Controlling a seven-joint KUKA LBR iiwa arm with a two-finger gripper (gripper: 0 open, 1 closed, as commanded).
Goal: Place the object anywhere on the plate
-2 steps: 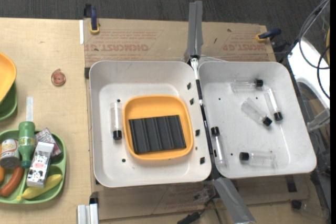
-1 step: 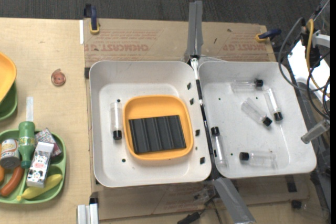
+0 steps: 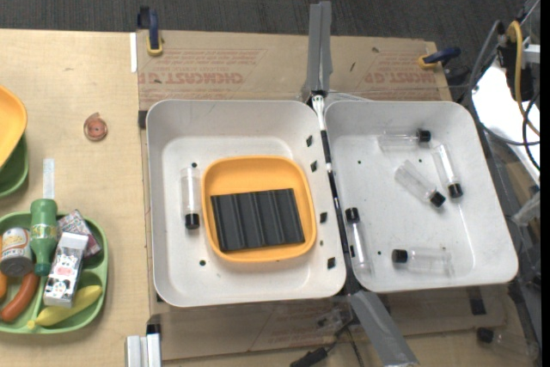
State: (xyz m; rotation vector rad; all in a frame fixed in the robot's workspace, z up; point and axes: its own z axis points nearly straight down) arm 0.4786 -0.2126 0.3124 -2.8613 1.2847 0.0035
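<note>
Nearest you, at the left corner of the bench, a green dish (image 3: 90,298) holds toy food: a bottle, a can, a sausage, a banana and a small carton.

Next come the two white bins side by side. In the left bin (image 3: 168,271) you see the orange plate (image 3: 258,168) lying flat in the middle. A dark ribbed block (image 3: 256,217) rests squarely on it, inside the rim. Just beside the plate, on its left, a clear tube with a black cap (image 3: 190,198) lies on the bin floor, apart from the plate's edge. Another thin tube (image 3: 353,232) lies along the seam between the bins.

In the right bin (image 3: 490,253) you have four more capped tubes. One (image 3: 421,258) lies near the front wall and two (image 3: 418,182) sit close together mid-bin, angled toward each other. The fourth (image 3: 404,137) lies toward the back.

You cannot tell how the gripper's jaws stand, or whether they have hold of anything.

Farther back on the left, a small pink disc (image 3: 96,127) sits on the wooden bench top. A yellow bowl (image 3: 9,129) pokes in at the edge. Behind the bins, brown cardboard (image 3: 258,64) is held down by two clamps, one at each far corner.
</note>
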